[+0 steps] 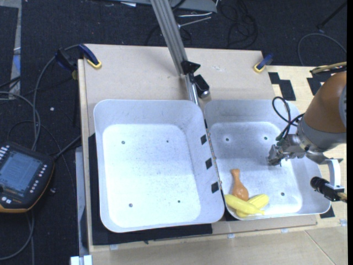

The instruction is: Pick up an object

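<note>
Two bins side by side on counter (231, 65). In right bin (248, 131): banana (246, 204) at near edge, touching drumstick toy (239, 186) just behind; gripper (274, 159) further right.

So there's two things sitting in the right bin (287, 126), both down at its front edge: an orange pear-shaped piece (239, 187) and a yellow banana-looking piece (247, 203). The orange one lies flat with its narrow neck pointing up and back toward the middle of the bin and its fat end toward the front rim, and the yellow one lies crosswise right below it, touching it and pressed against the front wall. Both look like plastic toy food, lying still and apart from the gripper (275, 158).
</note>
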`<action>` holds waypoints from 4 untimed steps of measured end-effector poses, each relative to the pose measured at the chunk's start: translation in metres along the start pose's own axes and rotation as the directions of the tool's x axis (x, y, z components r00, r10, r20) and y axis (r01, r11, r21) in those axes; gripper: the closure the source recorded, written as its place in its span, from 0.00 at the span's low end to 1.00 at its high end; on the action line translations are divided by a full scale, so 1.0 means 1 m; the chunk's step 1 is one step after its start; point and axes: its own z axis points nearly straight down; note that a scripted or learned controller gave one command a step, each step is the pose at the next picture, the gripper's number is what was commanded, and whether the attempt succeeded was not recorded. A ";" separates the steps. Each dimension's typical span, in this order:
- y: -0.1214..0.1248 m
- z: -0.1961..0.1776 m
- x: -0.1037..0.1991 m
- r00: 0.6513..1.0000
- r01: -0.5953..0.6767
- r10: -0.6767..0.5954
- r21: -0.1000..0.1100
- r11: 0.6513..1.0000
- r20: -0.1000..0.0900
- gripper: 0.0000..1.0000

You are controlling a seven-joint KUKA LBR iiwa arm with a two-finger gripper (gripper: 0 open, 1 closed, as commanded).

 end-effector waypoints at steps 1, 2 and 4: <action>0.005 -0.061 0.000 1.000 0.001 -0.001 -0.003 1.000 0.001 1.00; 0.015 -0.119 0.002 1.000 0.001 -0.001 -0.004 1.000 0.001 1.00; 0.014 -0.125 0.051 1.000 0.004 -0.004 0.001 1.000 -0.001 1.00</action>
